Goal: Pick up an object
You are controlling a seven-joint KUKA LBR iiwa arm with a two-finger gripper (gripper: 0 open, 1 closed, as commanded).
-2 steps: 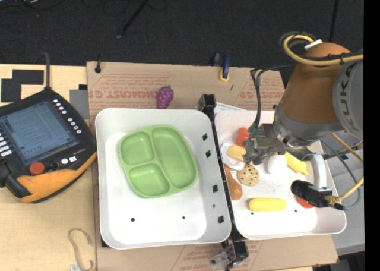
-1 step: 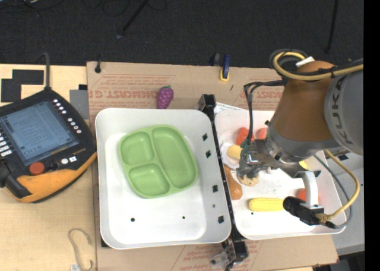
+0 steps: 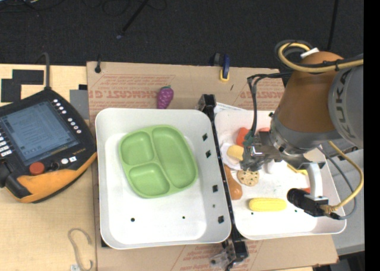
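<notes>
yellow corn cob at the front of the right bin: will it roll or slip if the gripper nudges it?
Probably rolls: the corn cob looks rounded and elongated, lying flat on the right bin floor. It looks like smooth plastic, so it may slip. With open floor around it, a push would likely send it sliding.

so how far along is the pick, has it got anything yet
Done: the arm has reached into the right bin, with the gripper low over the toy food. In hand: nothing visibly. The cookie lies just below the gripper, on the bin floor, and the yellow corn lies further toward the bin's near edge. Left: close on an object and lift it. The green divided plate sits in the left bin.
</notes>
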